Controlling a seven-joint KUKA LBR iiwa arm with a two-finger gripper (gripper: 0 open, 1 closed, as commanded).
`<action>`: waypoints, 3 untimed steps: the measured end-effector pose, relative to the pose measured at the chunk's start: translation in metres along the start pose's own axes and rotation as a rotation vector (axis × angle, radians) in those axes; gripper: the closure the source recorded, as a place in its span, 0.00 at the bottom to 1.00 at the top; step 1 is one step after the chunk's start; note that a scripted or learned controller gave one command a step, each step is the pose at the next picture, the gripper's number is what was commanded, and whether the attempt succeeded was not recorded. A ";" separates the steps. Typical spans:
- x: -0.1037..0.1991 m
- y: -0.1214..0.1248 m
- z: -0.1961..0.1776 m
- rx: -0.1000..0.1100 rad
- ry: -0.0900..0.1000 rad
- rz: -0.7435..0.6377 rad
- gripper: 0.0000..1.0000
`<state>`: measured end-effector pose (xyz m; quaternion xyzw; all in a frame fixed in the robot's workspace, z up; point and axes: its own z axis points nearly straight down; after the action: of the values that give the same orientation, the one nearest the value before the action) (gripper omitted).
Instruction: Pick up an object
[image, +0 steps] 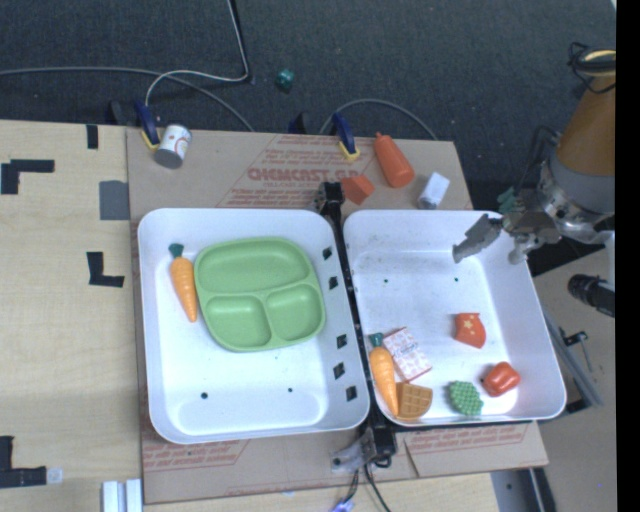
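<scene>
Gripper (495, 238) above right bin (420, 235) far rim, fingers spread, nothing held. Advise: centre over strawberry (470, 329), descend vertical, then close.

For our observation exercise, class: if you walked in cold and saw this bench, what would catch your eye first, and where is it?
The green divided plate fills much of the left bin, with a toy carrot beside it. In the right bin, small toy foods cluster along the near edge: another carrot, a waffle, a strawberry and a tomato. The gripper hovers over that bin's far right corner.
</scene>
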<state>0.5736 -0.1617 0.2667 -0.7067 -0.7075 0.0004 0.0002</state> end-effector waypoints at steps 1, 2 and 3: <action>-0.062 -0.051 0.071 0.002 -0.001 0.003 0.00; -0.018 -0.032 0.175 -0.001 0.001 -0.001 0.00; -0.018 -0.031 0.165 -0.002 0.000 -0.001 1.00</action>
<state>0.5421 -0.1800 0.1014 -0.7062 -0.7080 -0.0002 -0.0006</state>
